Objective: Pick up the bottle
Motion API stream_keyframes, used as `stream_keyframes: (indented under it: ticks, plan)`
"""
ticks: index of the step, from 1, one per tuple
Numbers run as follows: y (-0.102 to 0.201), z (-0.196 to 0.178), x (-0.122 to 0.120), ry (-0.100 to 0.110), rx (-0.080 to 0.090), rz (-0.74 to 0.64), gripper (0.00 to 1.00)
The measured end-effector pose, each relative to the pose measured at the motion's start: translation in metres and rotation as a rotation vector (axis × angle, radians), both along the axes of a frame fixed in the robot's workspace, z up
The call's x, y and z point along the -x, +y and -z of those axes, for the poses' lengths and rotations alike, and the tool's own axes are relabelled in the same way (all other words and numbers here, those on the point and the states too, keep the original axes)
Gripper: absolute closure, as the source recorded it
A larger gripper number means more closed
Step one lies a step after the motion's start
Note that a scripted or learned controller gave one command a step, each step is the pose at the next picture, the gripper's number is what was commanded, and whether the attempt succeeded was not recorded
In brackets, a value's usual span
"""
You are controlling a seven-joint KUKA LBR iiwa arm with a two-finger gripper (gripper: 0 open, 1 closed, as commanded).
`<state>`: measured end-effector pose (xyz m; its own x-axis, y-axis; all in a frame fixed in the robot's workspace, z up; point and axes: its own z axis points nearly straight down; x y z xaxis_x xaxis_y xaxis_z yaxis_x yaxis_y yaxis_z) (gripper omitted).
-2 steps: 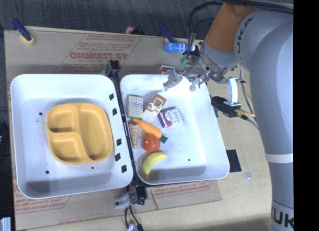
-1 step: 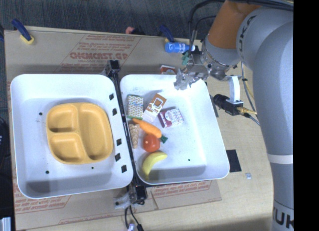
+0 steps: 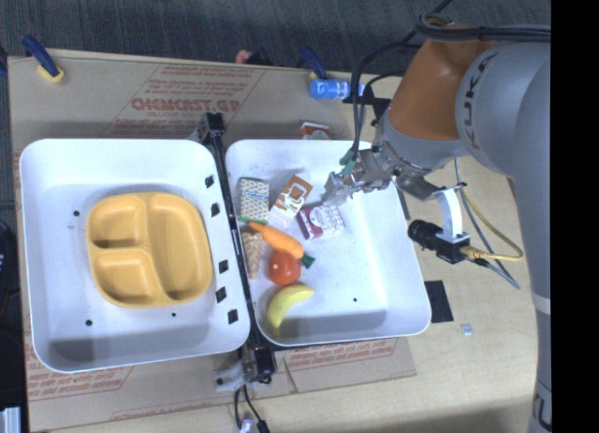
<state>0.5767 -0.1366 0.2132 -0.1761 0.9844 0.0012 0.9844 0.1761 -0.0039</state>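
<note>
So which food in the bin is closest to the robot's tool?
The purple packet. It lies just below the tool, while the carrot, tomato and banana sit farther down the right bin.

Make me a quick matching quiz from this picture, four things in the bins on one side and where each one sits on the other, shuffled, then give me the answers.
Things:
1. yellow divided plate
2. banana
3. carrot
4. tomato

Places:
A. right bin, nearest its front wall
B. left bin
C. between the carrot and the banana
D. right bin, just above the tomato

Pairs: 1-B, 2-A, 3-D, 4-C
</note>
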Motion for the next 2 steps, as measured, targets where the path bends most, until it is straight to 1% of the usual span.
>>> stream_keyframes:
  ticks: [1, 2]
  plan:
    - [-0.019, 0.025, 0.081, 0.000, 0.000, 0.002, 1.00]
    - [0.039, -0.006, 0.101, 0.001, 0.000, 0.030, 1.00]
